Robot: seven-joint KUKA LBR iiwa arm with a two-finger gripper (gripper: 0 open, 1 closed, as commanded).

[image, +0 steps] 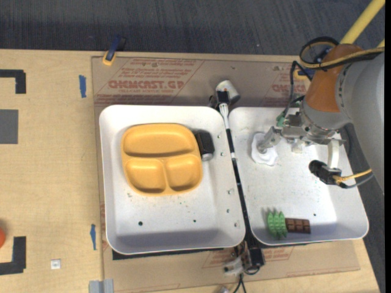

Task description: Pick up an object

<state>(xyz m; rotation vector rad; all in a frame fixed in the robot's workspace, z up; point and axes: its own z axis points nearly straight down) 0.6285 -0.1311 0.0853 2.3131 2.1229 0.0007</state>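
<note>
Camera view: tool [266,146] above white object [265,157]

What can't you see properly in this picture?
- Gripper: the fingers blur into a small white thing under them, so open or shut is unclear.
- Black thing in the left bin: the yellow tray covers part of it.
- Green block and brown block: too small to show details.
- Red thing: cut off by the left edge.
</note>
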